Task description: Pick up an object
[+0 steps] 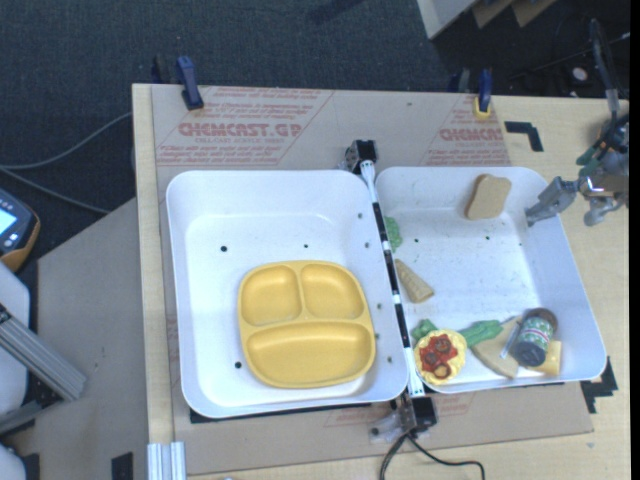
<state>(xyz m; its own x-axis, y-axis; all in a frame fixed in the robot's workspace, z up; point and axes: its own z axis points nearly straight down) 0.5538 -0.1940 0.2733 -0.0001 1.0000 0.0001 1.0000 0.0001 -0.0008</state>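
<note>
**Over the right bin's far corner, nothing in my grip**

My gripper (562, 200) hangs at the right edge of the bench, just above the far right rim of the right bin (560, 258). Its grey metal fingers look spread a little, and I see nothing between them.

The two bins are shallow, smooth white plastic with rounded corners, set side by side and touching along a black seam. The left bin (200, 218) holds one yellow plate (305, 323), glossy, rounded, moulded into three compartments: two small ones at the back and one wide one at the front.

The right bin holds the things I could pick. One tan slice of bread (487, 196), soft-edged and matte, lies nearest my gripper, close to the far wall. One pale wedge (412, 283) rests against the seam, with one small green piece (391, 233) beyond it on the same side. Along the near wall sit one round piece of pizza (440, 355), red and yellow, one green leafy piece (478, 331), and one dark can (530, 340) lying tilted on a tan wedge (496, 356); these crowd each other, touching.

The bench (250, 128) is brown board with red print, and two blue clamps (187, 80) grip its far edge.
</note>
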